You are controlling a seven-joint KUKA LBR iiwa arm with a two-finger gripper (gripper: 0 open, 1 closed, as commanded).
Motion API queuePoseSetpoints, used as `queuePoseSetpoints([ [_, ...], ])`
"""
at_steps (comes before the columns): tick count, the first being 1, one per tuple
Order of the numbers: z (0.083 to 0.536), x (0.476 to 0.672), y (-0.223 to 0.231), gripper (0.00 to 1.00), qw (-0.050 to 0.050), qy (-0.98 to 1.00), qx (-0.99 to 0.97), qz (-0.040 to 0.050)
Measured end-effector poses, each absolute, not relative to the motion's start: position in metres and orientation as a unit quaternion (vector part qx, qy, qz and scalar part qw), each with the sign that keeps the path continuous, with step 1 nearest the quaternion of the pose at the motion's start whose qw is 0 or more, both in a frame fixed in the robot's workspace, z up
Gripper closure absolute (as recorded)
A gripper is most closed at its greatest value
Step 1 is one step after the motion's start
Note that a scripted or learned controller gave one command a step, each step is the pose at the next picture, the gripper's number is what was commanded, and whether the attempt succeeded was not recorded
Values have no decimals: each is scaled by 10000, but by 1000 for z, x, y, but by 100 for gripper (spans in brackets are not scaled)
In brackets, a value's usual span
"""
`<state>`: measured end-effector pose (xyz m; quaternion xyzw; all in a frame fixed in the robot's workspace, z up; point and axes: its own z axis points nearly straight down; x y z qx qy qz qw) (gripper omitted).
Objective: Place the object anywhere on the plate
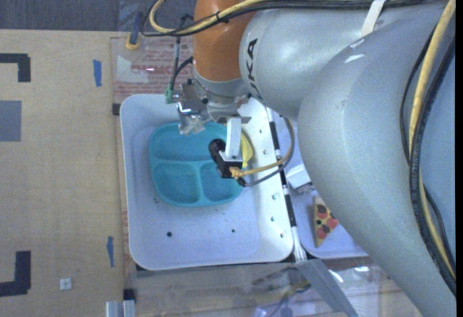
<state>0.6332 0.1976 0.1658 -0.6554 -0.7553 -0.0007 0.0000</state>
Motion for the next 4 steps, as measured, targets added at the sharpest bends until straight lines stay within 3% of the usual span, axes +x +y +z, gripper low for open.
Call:
queuePoseSetpoints([
  [1, 204, 655, 181, 100, -17, -8331, -5531, -16],
  [2, 350, 667, 155, 100, -17, -8486, -5290, -13],
  [3, 178, 666, 200, 100, -2, -8454, -5341, -8],
  [4, 299, 666, 178, 100, -15, -8158, -5783, -13],
])
